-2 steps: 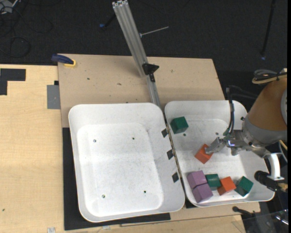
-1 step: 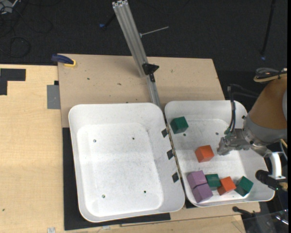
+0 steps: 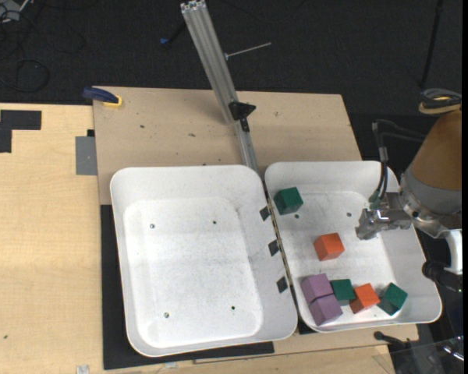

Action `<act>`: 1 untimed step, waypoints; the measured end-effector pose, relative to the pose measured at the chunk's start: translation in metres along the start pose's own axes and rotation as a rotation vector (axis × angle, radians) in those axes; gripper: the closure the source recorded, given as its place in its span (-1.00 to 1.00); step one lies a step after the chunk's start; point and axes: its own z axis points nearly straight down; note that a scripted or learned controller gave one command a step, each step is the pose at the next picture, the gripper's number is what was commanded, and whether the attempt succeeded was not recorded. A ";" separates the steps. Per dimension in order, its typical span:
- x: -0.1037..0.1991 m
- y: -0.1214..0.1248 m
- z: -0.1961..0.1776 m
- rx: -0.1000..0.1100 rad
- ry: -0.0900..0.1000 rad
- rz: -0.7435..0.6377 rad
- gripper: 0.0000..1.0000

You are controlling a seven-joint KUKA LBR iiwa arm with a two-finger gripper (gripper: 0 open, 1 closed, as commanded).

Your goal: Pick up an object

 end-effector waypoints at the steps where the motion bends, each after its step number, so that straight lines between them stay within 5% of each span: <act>1: -0.001 0.001 -0.053 -0.002 -0.001 0.000 1.00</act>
